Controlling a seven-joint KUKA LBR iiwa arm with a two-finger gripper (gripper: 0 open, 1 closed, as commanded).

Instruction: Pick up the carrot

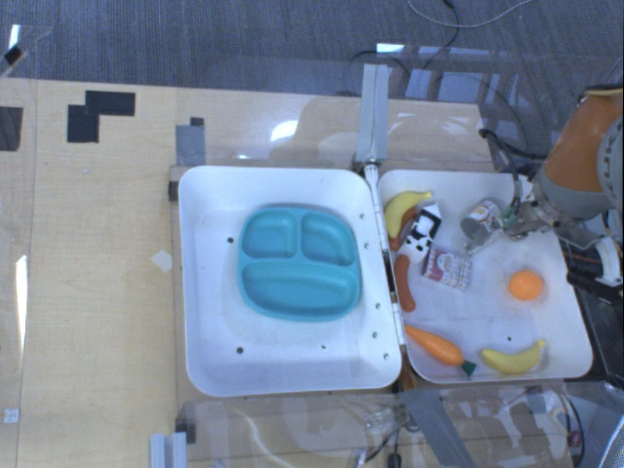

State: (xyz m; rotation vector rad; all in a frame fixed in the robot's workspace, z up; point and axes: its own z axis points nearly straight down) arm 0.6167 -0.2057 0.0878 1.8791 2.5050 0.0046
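The carrot [436,345] is orange with a small green tip and lies flat near the front left corner of the right bin [570,359]. My gripper [515,218] hangs over the back right part of that bin, beside a silver can [479,219]. It is well away from the carrot and far behind it. The arm's orange band [585,144] rises above the gripper at the right edge.
The right bin also holds a banana [403,211] at the back left, a black-and-white item [422,230], a pink carton [447,268], a brown sausage [403,283], an orange ball [526,285] and a second banana [515,358] just right of the carrot. A blue divided plate [298,262] lies in the left bin [210,339].
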